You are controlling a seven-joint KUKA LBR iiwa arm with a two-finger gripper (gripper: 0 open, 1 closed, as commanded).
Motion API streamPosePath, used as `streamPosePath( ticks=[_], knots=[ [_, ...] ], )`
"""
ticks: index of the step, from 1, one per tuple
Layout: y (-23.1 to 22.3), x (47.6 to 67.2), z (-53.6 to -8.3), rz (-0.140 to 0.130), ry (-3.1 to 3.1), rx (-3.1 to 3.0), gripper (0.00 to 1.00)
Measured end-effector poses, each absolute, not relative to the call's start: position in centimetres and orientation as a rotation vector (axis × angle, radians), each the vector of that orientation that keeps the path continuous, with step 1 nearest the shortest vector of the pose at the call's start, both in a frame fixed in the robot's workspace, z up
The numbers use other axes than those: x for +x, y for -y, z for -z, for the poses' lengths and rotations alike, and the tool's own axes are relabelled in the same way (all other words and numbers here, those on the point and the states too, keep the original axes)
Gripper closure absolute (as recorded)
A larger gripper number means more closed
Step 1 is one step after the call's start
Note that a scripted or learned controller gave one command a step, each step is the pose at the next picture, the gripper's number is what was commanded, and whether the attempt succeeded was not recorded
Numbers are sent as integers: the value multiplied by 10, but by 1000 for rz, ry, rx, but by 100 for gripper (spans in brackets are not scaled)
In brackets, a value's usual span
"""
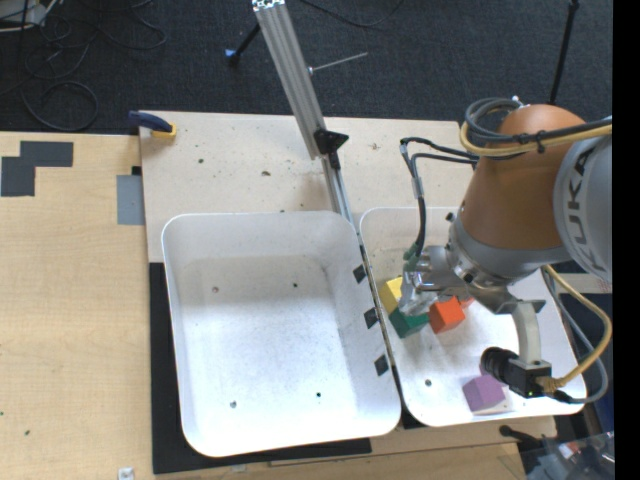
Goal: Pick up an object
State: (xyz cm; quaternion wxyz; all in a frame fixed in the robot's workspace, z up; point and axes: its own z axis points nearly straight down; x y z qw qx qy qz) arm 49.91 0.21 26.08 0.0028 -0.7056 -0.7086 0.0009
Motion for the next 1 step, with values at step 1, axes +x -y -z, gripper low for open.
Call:
streamPosePath(
  ticks=[1],
  knots=[
    [-47,494,-242,-5,2221,-2214,100]
  ],
)
